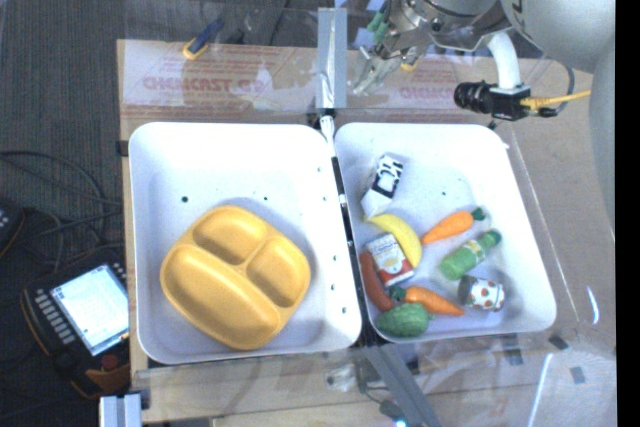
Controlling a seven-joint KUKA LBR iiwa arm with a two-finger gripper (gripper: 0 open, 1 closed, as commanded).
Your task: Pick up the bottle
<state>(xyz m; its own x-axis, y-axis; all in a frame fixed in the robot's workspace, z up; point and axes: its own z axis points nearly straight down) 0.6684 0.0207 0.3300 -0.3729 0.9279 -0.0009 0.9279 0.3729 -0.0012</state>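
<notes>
The bottle (466, 257) is small and green with a green cap. It lies on its side in the right bin (520, 205), near that bin's right wall, between an orange carrot (447, 225) and a red-and-white spotted toy (483, 293). My gripper (374, 71) hangs high over the bench behind the bins, above the divider between them and well away from the bottle. It is open, with nothing between its fingers.
The right bin also holds a banana (398, 233), a small red-labelled can (390, 258), a black-and-white box (387, 177), a red sausage (375, 281), a second carrot (432, 299) and a green vegetable (403, 319). A yellow divided tray (237, 275) lies in the left bin (170, 165).
</notes>
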